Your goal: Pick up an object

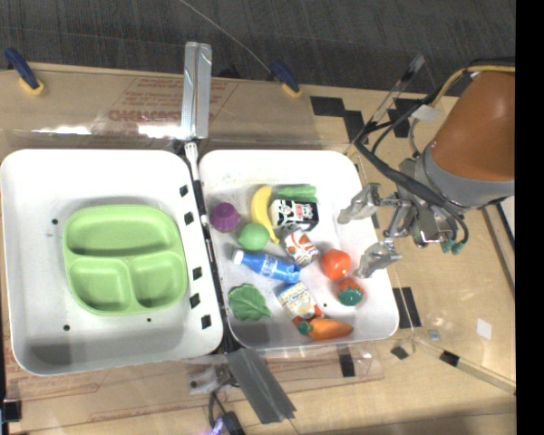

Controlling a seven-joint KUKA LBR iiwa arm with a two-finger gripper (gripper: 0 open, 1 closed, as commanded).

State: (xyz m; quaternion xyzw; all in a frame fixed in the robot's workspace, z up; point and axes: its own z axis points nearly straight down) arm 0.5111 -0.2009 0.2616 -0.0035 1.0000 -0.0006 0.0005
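The right bin (340,172) holds a pile of toy food: a yellow banana (262,208), a purple ball (223,216), a green ball (252,236), a black-and-white cow-print carton (294,213), a blue bottle (267,265), an orange-red tomato (335,264), a strawberry (349,293), a carrot (326,329) and a green leafy piece (248,303). My gripper (367,232) hovers over the bin's right rim, open, its two fingers spread wide with nothing between them. The tomato lies just left of the lower finger.
The left bin (18,243) carries a green divided tray (124,257). A metal post (197,89) rises behind the wall between the bins. Blue clamps (24,71) grip the bench's back edge. Cables (394,116) trail from the arm at the right.
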